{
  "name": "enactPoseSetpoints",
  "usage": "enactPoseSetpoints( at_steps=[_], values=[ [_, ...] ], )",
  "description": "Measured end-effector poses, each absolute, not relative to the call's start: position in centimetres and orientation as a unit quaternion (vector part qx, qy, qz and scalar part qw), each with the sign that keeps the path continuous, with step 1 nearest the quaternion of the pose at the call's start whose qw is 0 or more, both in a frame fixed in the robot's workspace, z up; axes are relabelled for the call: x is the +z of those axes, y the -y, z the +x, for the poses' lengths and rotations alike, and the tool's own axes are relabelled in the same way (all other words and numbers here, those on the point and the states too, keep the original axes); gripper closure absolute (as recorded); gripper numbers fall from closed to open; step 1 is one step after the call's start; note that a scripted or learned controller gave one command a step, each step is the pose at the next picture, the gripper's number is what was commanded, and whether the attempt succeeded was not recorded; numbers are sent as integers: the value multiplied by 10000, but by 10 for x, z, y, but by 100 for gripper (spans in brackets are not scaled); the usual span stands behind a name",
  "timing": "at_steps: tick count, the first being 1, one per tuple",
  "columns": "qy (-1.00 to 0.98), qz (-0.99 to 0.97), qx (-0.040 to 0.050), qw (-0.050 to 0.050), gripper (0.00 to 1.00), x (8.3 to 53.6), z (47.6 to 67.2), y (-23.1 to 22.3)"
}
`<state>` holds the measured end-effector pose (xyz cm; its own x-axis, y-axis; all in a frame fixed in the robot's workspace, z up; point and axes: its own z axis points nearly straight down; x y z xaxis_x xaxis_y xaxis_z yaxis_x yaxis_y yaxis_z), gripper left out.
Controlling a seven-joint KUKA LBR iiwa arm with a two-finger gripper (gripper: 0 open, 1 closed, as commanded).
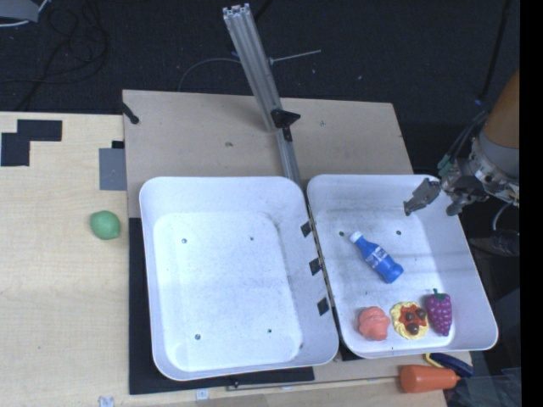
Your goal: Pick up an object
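Now, the bottle [377, 258] looks like my best pick: it lies on its side near the middle of the right bin [475, 270], white cap toward the far-left corner, blue body slanting toward the near-right one, with bare floor all around it. That open space is why I favour it, since my fingers could come down on either side without nudging anything else.

The other candidates crowd the bin's near edge: a pink lump [372, 323], a yellow piece [411, 320] and purple grapes [439, 312], in a row and touching or nearly so, which would make a clean grasp harder.

My gripper [440, 196] hangs over the bin's far-right corner, well apart from the bottle, spread and grasping nothing. At least it seems spread; the fingers are small and dark against the rim, so I hedge a little. Nothing is lifted yet, so I judge the task barely begun.

The left bin [161, 195] sits alongside. Outside the bins, a green ball [106, 225] rests on the bench [51, 295] to the left, and an orange thing [428, 378] lies just past the right bin's near edge.
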<state>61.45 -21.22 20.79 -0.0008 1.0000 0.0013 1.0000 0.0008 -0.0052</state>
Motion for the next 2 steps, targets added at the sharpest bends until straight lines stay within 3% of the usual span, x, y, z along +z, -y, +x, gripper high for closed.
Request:
enactPoseSetpoints(
  at_steps=[2],
  values=[
    [7076,-7066,10,17,0,120,610,213]
  ],
)
